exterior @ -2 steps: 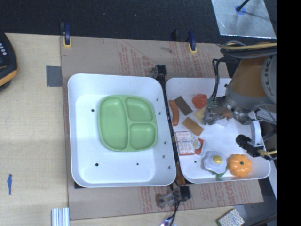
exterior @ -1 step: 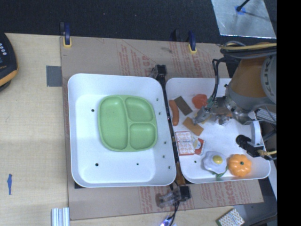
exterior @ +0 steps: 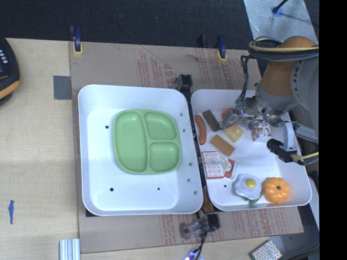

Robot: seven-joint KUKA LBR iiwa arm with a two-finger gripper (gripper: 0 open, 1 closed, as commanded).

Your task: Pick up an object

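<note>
End effector point(exterior: 245, 114) over right bin point(exterior: 303, 198), opening indiscernible, beside cheese wedge point(exterior: 233, 132); red-printed packet point(exterior: 212, 164) text and faint red lettering on cardboard point(exterior: 135, 64) too small to read.

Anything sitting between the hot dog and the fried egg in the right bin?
Yes: in the camera view, between the hot dog and fried egg lies a red-and-white packet, with a small wedge beside it.

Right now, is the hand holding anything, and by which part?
Cannot be told: the hand sits low over the right bin near the pale yellow block, its grasp unclear.
</note>
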